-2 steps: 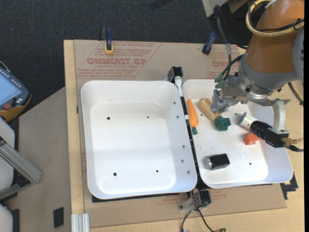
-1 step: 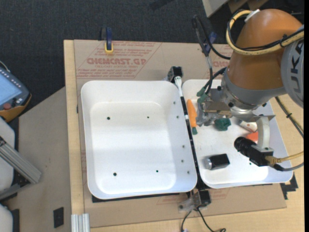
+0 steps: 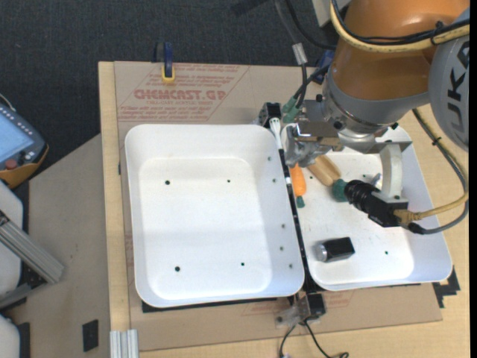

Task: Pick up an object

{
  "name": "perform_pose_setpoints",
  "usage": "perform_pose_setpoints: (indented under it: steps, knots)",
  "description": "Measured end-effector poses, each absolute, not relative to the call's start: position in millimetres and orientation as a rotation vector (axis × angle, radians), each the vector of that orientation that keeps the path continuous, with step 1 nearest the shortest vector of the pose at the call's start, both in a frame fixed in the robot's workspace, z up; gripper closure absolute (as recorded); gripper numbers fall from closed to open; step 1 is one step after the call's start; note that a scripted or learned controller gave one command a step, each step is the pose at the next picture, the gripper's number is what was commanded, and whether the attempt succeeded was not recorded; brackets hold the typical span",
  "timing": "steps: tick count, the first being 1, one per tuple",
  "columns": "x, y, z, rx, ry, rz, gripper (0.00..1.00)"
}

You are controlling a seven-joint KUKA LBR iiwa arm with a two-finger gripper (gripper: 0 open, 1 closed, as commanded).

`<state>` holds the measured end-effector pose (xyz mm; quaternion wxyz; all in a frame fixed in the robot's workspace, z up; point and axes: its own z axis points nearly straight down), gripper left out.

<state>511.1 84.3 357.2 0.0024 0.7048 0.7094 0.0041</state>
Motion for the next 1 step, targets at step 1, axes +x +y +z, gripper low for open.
perform_pose_setpoints:
  steps: [1]
  knots:
    - [527.5,89.3,280.2,2.226,2.225,-0.012,1.0]
